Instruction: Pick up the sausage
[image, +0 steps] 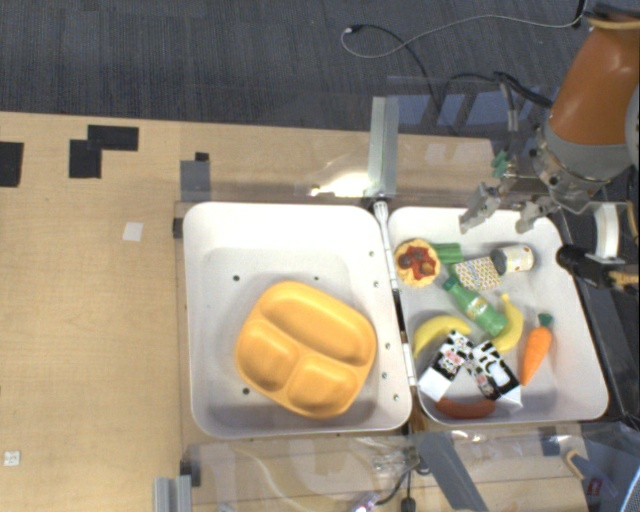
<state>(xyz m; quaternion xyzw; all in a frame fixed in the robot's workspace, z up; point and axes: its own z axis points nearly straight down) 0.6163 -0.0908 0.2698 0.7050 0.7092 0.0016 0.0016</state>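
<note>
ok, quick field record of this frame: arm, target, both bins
arm: gripper above the right bin's far edge, jaws spread, nothing between them
target: sausage at the right bin's near edge, partly under the milk carton
right bin: also banana, carrot, green bottle, small tart
left bin: yellow divided tray
status: sausage not picked up

No words or numbers can be read here. The little carton in the right bin has black and white cow spots on it, but any letters on it are too small to make out.
</note>
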